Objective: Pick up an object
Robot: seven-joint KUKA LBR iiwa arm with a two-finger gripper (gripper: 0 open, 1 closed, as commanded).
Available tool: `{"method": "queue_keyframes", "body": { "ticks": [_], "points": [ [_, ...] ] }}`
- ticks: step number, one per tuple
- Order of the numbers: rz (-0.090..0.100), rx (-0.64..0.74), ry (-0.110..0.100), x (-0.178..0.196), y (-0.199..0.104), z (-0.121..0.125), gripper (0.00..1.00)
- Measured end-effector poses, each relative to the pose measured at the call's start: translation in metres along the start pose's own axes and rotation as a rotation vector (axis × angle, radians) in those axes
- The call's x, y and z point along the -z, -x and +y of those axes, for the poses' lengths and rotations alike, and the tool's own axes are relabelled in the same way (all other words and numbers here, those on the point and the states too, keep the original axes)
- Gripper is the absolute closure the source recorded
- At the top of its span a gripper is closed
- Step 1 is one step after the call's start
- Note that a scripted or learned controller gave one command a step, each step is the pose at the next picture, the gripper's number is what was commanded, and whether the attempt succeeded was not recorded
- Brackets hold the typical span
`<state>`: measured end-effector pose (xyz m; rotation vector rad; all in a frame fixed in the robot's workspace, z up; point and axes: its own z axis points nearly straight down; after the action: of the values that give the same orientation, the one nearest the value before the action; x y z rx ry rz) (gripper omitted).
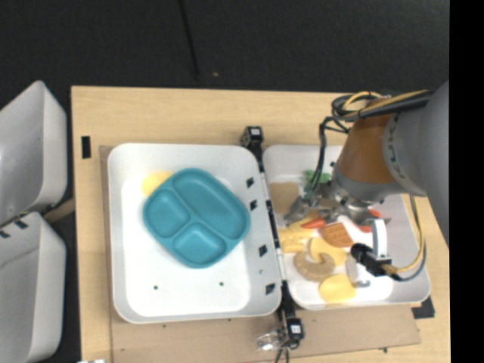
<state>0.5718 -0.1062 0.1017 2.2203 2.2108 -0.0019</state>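
Note:
The right bin (pixel 295 159) holds a heap of toy food. In it lie an orange carrot-like piece (pixel 314 221), a yellow wedge (pixel 295 240), a beige ring-shaped piece (pixel 314 264), a round brown piece (pixel 338 235), a yellow lump (pixel 336 289) and a green piece (pixel 313 178). My gripper (pixel 306 204) is low over the left middle of this bin, just above the orange piece and the yellow wedge. The grey arm with its orange band (pixel 367 153) covers the bin's far right part. Nothing shows as held.
The left bin (pixel 128 278) bears a blue divided plate (pixel 197 216), with a small yellow object (pixel 155 180) at the plate's far left edge. A ridge with black clips (pixel 265 225) separates the bins. Cables (pixel 401 267) loop off the wrist over the right bin.

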Motion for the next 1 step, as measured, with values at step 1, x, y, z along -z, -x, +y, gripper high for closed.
{"method": "queue_keyframes", "body": {
  "ticks": [1],
  "points": [
    [0.003, -0.005, -0.001, 0.0083, 0.0003, 0.0012, 1.00]
  ]
}}
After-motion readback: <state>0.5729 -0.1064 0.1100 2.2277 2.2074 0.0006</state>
